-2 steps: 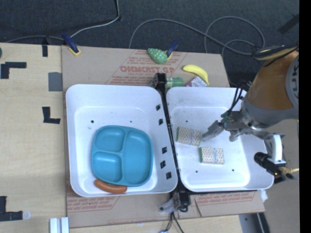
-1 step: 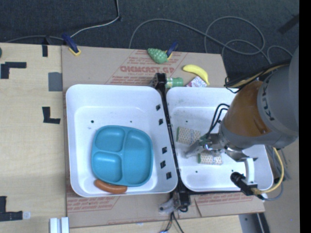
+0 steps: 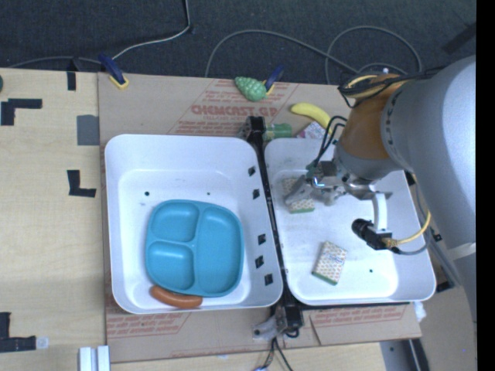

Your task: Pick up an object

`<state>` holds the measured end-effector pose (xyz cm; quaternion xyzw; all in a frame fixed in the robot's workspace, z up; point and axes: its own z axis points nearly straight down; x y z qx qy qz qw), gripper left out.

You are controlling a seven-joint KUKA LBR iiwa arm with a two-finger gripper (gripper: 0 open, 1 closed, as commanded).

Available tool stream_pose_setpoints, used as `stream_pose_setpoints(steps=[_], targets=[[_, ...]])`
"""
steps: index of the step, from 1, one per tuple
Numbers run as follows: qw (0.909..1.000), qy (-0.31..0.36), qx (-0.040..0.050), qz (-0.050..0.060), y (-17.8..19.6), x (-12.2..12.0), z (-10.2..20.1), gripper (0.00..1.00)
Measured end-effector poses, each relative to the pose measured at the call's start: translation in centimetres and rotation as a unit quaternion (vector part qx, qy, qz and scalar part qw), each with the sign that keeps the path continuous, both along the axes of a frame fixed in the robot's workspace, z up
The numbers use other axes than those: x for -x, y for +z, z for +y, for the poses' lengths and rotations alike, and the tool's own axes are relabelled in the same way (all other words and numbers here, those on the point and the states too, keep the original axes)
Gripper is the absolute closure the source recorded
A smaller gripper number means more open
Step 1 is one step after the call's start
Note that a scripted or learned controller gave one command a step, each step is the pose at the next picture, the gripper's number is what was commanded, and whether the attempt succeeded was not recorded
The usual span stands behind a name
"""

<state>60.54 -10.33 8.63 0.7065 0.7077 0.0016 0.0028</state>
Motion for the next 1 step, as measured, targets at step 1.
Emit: stream_pose_setpoints(steps=[1], targets=[[1.0000,0.000,0.0000,0.001,0.92,0.06,-0.02,1.00]])
